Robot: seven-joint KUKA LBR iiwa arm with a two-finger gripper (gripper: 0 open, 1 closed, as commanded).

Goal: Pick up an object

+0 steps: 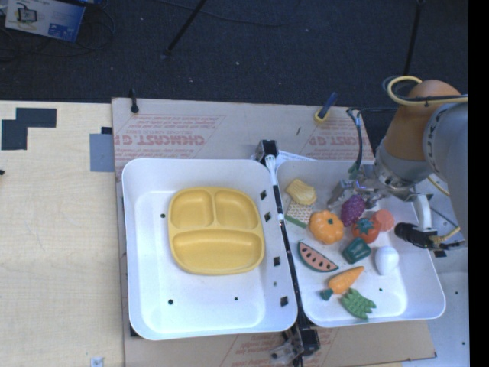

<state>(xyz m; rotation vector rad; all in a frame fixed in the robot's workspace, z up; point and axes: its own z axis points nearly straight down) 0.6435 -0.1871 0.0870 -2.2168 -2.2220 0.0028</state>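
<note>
The right bin (416,300) holds several toy foods: a purple grape bunch (352,209), an orange pumpkin (326,227), a yellow block (300,192), a watermelon slice (315,257), a red fruit (381,221), a dark green piece (356,250), a white egg (386,260), a carrot (344,280) and a green leafy piece (357,303). My gripper (354,193) hangs low at the bin's upper middle, directly over the top of the grape bunch. Whether it touches the grapes is unclear.
The left bin (145,281) carries a yellow divided plate (215,230). A central ridge (279,235) separates the two bins. A black piece of the arm's fittings (416,235) lies over the right bin's right side. A tan cracker-like piece (297,215) sits near the ridge.
</note>
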